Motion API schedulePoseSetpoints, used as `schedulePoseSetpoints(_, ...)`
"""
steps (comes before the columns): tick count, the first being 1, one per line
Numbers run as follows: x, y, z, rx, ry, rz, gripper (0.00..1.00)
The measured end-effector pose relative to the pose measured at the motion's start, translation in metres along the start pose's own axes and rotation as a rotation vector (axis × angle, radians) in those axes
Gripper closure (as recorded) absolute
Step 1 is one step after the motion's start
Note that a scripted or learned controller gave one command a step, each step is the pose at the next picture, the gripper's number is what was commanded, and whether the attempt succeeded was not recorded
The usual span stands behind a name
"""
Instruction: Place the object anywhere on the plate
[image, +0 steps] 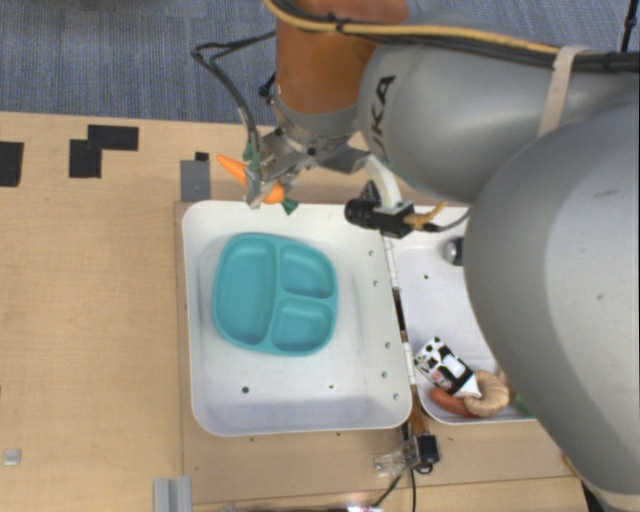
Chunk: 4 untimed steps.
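A teal plate (273, 293) with three compartments lies in the left white bin (300, 405). My gripper (264, 183) hangs over that bin's far edge, beyond the plate's back rim. It is shut on a small orange toy carrot (233, 167) with a green tip. The orange body sticks out to the left of the fingers and the green end shows below them on the right. The carrot is in the air, apart from the plate.
The right bin (432, 290) holds a black-and-white toy cow (443, 364), a red sausage (447, 402) and a tan pastry-like toy (490, 396) at its near corner. The big grey arm covers most of the right side. Bare wooden bench lies to the left.
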<state>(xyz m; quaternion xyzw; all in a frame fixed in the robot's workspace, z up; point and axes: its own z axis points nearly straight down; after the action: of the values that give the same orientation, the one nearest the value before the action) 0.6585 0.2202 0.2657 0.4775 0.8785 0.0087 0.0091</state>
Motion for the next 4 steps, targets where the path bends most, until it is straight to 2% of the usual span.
schedulePoseSetpoints(1, 0.025, -0.038, 0.127, 0.032, 0.011, -0.038, 1.00)
schedulePoseSetpoints(2, 0.006, 0.007, 0.024, 0.006, 0.002, 0.017, 1.00)
schedulePoseSetpoints(3, 0.020, -0.015, 0.066, 0.020, 0.007, -0.100, 1.00)
schedulePoseSetpoints(4, -0.009, -0.061, 0.049, 0.015, 0.008, -0.483, 1.00)
